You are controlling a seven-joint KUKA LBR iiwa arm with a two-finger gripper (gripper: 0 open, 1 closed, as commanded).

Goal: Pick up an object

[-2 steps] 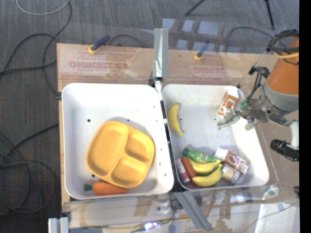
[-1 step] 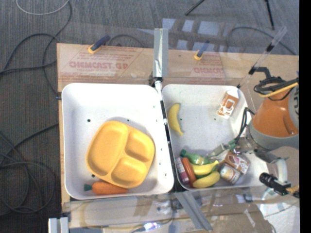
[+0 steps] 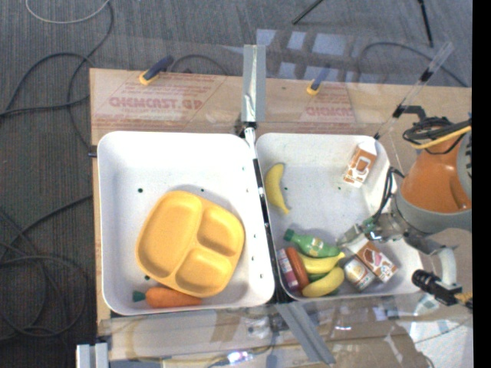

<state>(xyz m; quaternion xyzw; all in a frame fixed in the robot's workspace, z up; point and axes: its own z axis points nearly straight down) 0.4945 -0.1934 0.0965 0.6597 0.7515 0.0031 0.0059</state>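
right bin (image 3: 322, 186) middle open, near corner cluttered

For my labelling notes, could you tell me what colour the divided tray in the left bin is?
Yellow; the divided tray shows best in the camera view.

Arm (image 3: 433, 186) enters from right, orange band showing, wrist angled down-left, low.

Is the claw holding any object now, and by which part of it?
It cannot be told. The claw is low at the right bin, beside a small carton, but no object shows between its fingers.
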